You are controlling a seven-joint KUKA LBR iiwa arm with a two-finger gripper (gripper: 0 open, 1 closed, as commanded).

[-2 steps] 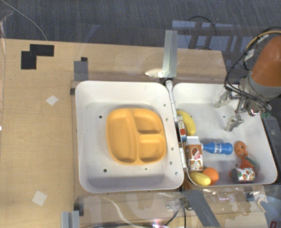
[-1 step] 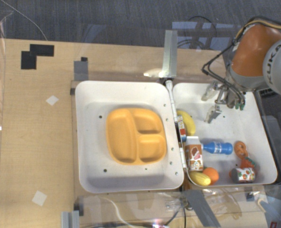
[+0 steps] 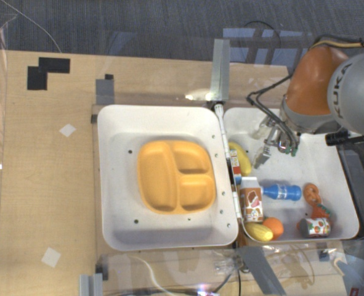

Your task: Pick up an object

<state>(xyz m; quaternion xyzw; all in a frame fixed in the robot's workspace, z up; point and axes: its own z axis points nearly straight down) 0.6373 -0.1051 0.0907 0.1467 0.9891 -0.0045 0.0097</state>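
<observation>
The right bin (image 3: 329,159) holds several small items. A yellow banana (image 3: 241,158) lies against its left wall. In front of it stands a brown and white carton (image 3: 250,203), with a blue bottle (image 3: 282,192) lying beside it. An orange (image 3: 275,227) and a yellow lemon-like fruit (image 3: 259,232) sit at the front edge. My gripper (image 3: 260,145) hangs over the back left of this bin, just right of the banana. It is open, and nothing is between its fingers.
The left bin (image 3: 117,165) holds a yellow divided tray (image 3: 175,176). An orange-red toy (image 3: 311,193) and a red and white can-like item (image 3: 317,226) lie at the right bin's front right. The arm's orange band (image 3: 314,82) stands over the back right.
</observation>
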